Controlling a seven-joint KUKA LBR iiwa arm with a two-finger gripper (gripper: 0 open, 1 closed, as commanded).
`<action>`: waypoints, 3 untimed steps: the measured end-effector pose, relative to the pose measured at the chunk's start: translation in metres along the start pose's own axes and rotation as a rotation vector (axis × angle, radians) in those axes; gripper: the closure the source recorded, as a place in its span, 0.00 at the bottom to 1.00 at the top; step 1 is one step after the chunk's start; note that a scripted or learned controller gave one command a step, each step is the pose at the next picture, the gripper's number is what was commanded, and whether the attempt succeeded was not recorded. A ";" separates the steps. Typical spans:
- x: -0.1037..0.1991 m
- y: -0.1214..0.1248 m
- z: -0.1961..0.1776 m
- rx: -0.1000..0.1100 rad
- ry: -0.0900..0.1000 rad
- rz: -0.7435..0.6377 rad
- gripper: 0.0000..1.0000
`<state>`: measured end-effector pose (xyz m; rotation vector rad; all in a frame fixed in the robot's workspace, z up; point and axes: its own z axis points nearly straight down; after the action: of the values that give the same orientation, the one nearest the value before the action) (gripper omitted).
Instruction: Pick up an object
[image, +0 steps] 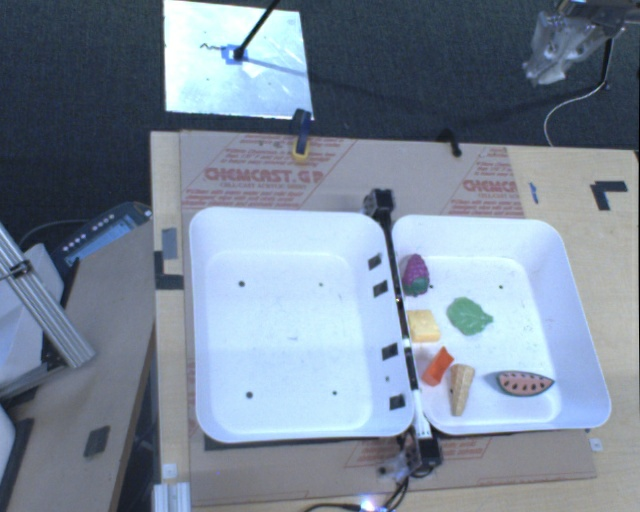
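The right bin (530, 270) holds several small toy foods. A purple grape bunch (414, 272) lies by its left wall, with a yellow cheese block (424, 325) below it. A green leafy piece (468, 316) sits near the middle. Toward the front are an orange-red piece (437, 366), a tan cone-shaped piece (461, 388) and a watermelon slice (524, 383). My gripper (562, 42) hangs high at the top right corner, beyond the bench's far edge and well away from both bins, with nothing seen in it.
The left bin (290, 320) lies beside the right one, with black clips (385, 290) along the shared wall. A shiny metal plate (238, 60) lies on the dark floor at the back left. A yellow clamp (300, 148) sits at the board's far edge.
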<state>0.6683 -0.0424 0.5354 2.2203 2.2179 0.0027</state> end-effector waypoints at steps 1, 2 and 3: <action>-0.027 0.000 0.000 0.000 0.000 -0.001 1.00; -0.077 0.000 0.000 0.000 -0.001 0.001 1.00; -0.121 0.000 0.000 0.000 -0.001 0.000 1.00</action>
<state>0.6682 -0.1637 0.5355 2.2195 2.2172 0.0018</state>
